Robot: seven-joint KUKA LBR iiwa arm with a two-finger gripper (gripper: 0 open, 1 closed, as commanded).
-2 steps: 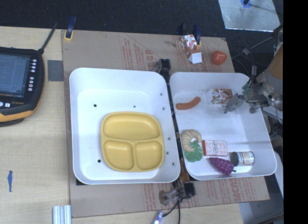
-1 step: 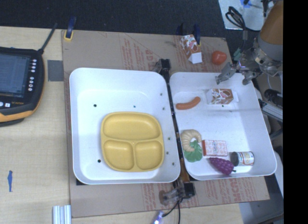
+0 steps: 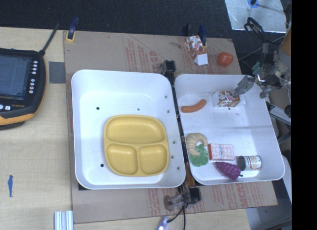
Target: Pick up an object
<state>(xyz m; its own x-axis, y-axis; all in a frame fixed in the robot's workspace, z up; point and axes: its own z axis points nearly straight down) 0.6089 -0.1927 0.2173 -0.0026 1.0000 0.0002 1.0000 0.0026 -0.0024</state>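
The right bin point(image 3: 257, 125) holds several small things. A patterned little box point(image 3: 228, 99) lies near its far edge, with an orange sausage point(image 3: 193, 106) to its left. Along the near side are a beige ring point(image 3: 196, 141) on a green piece point(image 3: 199, 158), a flat red-and-white packet point(image 3: 221, 151), purple grapes point(image 3: 228, 169) and a small can point(image 3: 250, 162). My gripper point(image 3: 253, 86) hovers at the bin's far right corner, just right of the patterned box. It is open, nothing is between its fingers, and its left finger point(image 3: 243, 84) almost reaches the box.
The left bin point(image 3: 89, 95) holds a yellow divided plate point(image 3: 136, 145). Behind the right bin, on the cardboard, stand a small carton point(image 3: 196, 49) and a red tomato point(image 3: 225, 59). A control pendant point(image 3: 17, 85) lies on the bench at far left.
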